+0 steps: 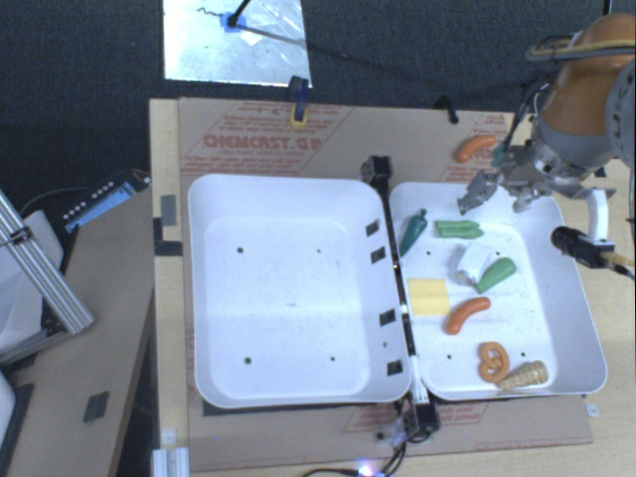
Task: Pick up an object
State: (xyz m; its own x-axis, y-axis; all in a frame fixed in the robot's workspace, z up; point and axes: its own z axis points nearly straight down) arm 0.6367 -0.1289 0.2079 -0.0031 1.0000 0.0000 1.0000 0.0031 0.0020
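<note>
Approach step, nothing picked yet. The arm (596, 78) comes in from the right and its gripper (500, 195) hangs over the back of the right bin (571, 296), jaws spread wide with nothing between them; one finger tip shows toward the left near the green bean, the other toward the right near the bin's back rim. Whether the tips are above the bin floor or touching it is hard to tell from this slant; looks like above. Closest candidate is the green bean (457, 230), lying flat just beside and below the left finger. Others in the same bin: a dark green pepper (411, 232) against the divider, a white piece (473, 260) touching a green pod (496, 273), a yellow slab (429, 296), an orange sausage (467, 314), a pretzel (491, 360) and a cone (524, 374) near the front corner. Another orange piece (475, 148) sits on the counter (268, 137) behind the bin, outside it. The left bin (288, 296) sits alongside. Next move, as I judge it: shift the gripper slightly forward and left so the bean sits between the fingers, line the jaws across its short side, drop to the floor, close. Bean is low and thin, so the fingers need to get right down or they'll close over it. The white piece and pod are packed together, worse pick.
</note>
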